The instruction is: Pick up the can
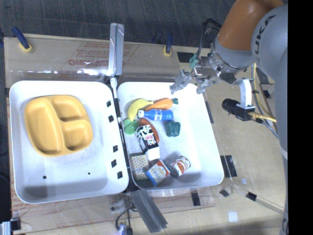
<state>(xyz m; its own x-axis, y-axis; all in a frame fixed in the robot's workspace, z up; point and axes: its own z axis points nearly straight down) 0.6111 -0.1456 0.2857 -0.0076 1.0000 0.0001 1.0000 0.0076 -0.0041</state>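
Observation:
The can (180, 165), red and white, lies on its side near the front right corner of the right bin (205, 146). My gripper (190, 86) hangs above the far edge of that bin, well behind the can and apart from it. Its fingers (176, 86) are spread open and hold nothing.
The right bin also holds a banana (136, 106), a carrot (164, 103), a blue bottle (159, 114), a green pepper (172, 128), a cow-patterned carton (147, 135) and a blue box (157, 173) right beside the can. A yellow divided tray (58, 124) lies in the left bin.

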